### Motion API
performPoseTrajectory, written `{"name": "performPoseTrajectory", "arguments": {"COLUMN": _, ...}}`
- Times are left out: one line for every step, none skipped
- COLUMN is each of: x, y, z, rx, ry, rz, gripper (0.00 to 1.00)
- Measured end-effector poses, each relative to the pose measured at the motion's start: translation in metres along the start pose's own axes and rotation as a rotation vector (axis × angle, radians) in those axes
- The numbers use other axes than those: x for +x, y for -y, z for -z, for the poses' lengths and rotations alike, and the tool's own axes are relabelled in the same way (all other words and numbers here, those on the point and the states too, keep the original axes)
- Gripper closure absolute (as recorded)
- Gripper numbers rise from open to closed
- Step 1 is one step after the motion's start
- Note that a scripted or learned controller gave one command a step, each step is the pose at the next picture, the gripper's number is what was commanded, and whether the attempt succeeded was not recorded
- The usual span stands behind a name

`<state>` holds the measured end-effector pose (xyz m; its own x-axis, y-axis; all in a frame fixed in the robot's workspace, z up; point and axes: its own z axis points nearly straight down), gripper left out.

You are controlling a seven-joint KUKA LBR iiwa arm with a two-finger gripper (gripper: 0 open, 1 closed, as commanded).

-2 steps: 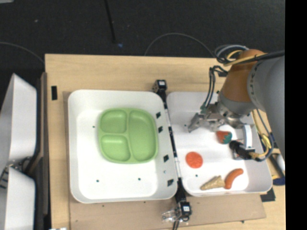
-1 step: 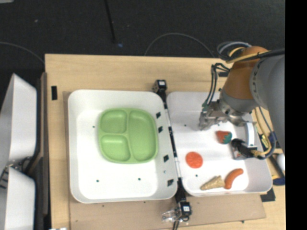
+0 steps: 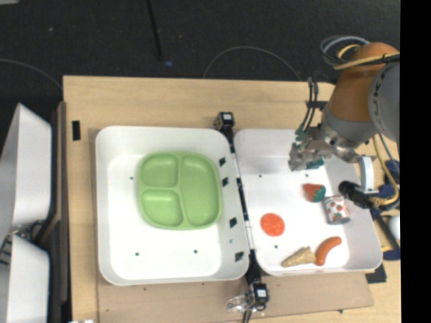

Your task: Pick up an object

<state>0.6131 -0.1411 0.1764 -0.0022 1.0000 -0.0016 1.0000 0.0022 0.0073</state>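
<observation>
The right bin (image 3: 269,155) holds several small items: a red and green strawberry (image 3: 314,192), a white cube with red spots (image 3: 336,209), a flat red-orange disc (image 3: 273,224), an orange-red sausage (image 3: 328,248) and a tan cone-shaped piece (image 3: 298,256). My gripper (image 3: 304,157) hangs over the upper right part of this bin, above and slightly left of the strawberry. Nothing shows between its fingers, and how far apart they stand is unclear.
The left bin (image 3: 114,180) holds a green divided plate (image 3: 180,190). A black clip (image 3: 224,120) sits at the top of the seam between the bins. Wooden bench surface surrounds both bins.
</observation>
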Motion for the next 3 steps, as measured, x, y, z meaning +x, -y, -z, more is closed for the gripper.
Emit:
{"name": "performPoseTrajectory", "arguments": {"x": -0.001, "y": -0.002, "z": 0.054, "rx": 0.001, "ry": 0.000, "rz": 0.001, "gripper": 1.00}}
{"name": "performPoseTrajectory", "arguments": {"x": 0.053, "y": -0.016, "z": 0.066, "rx": 0.004, "ry": -0.002, "rz": 0.005, "gripper": 1.00}}
{"name": "performPoseTrajectory", "arguments": {"x": 0.102, "y": -0.019, "z": 0.075, "rx": 0.004, "ry": -0.002, "rz": 0.004, "gripper": 1.00}}
